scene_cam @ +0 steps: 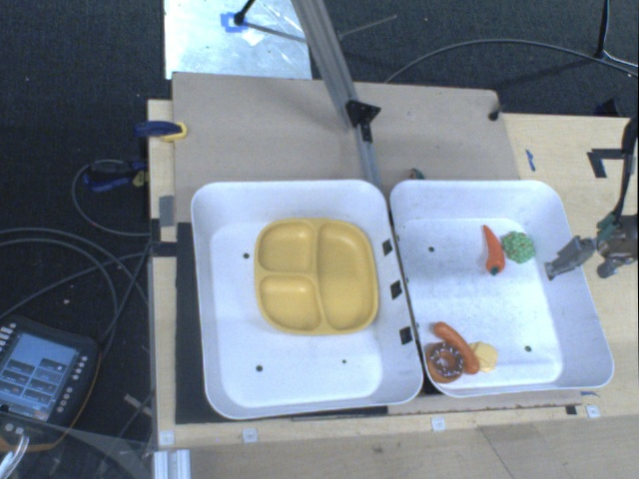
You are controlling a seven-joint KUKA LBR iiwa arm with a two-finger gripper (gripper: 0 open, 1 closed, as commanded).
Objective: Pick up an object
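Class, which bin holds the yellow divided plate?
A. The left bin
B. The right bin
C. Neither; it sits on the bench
A: the yellow divided plate lies inside the left bin, while the right bin holds the carrot and other toy foods.

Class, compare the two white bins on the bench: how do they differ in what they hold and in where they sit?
The left bin holds one thing, a yellow divided plate; the right bin holds several small toy foods: a carrot, broccoli, a sausage and a donut. The right bin lies next to the gripper; the left bin lies farther from it. Both are shallow, white and rounded at the corners.
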